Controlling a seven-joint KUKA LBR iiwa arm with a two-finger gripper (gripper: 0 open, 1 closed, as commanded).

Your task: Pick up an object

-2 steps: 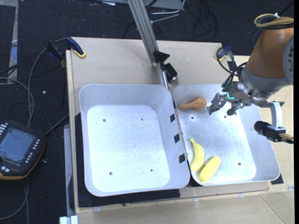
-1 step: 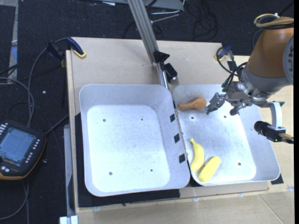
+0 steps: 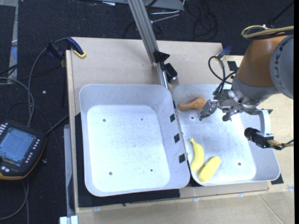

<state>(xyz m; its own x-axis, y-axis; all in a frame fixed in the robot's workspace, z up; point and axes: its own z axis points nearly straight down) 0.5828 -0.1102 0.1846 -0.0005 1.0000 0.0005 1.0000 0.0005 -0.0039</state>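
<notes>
A brown drumstick-shaped object (image 3: pixel 191 105) lies at the back left of the right bin (image 3: pixel 243 169). A yellow banana (image 3: pixel 197 154) and a yellow oval object (image 3: pixel 210 168) lie side by side at that bin's front left. My gripper (image 3: pixel 215 115) hangs over the back of the right bin, just right of the brown object. Its fingers (image 3: pixel 204 115) are spread apart, open, with nothing between them. The left fingertip is close to the brown object's thick end.
The left bin (image 3: pixel 88 125) sits beside the right one, with a shared raised divider (image 3: pixel 177 134) between them. A slanted metal pole (image 3: pixel 147 31) rises from the bench behind the bins. A cable and a small black fitting (image 3: pixel 256 136) hang off the wrist over the right bin.
</notes>
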